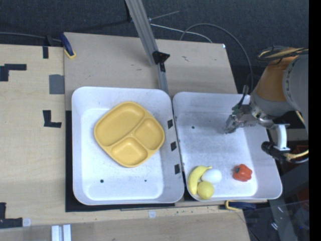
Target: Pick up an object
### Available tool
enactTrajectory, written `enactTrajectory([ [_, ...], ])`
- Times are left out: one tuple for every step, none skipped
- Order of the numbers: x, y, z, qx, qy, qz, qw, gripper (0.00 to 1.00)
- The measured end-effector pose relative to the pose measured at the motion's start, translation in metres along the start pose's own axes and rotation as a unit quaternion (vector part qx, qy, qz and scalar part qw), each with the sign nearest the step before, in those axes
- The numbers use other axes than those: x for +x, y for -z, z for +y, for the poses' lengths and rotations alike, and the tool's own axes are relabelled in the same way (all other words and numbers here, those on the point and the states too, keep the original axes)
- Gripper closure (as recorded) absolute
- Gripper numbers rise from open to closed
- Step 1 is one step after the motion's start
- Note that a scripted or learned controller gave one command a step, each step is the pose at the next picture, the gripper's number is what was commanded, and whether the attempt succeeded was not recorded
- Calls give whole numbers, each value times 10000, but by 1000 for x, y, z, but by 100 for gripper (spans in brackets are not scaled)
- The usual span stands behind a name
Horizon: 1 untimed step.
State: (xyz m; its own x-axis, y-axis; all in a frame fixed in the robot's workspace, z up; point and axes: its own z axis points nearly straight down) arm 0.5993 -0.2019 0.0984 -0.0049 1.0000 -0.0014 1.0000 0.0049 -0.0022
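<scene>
In the right bin [210, 134], my gripper [230, 126] hangs over the upper right part of the floor, its tips pointing left and down. Nothing shows between its tips. Along the bin's front edge lie a yellow banana [196, 175], a white egg-like object [212, 175] and a yellow lemon [205, 189], bunched together. A red pepper [242, 172] sits to their right, well below the gripper. A yellow divided plate [129, 133] rests in the left bin [85, 149].
A grey metal pole [143, 26] slants down from the top to the gap between the bins. The grey and orange arm [281, 84] fills the right side above the right bin. Cables loop over the bench's far edge.
</scene>
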Motion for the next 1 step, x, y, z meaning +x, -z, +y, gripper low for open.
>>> enactTrajectory([
  [-6, 59, -5, -33, -22, -3, 10000, 100],
])
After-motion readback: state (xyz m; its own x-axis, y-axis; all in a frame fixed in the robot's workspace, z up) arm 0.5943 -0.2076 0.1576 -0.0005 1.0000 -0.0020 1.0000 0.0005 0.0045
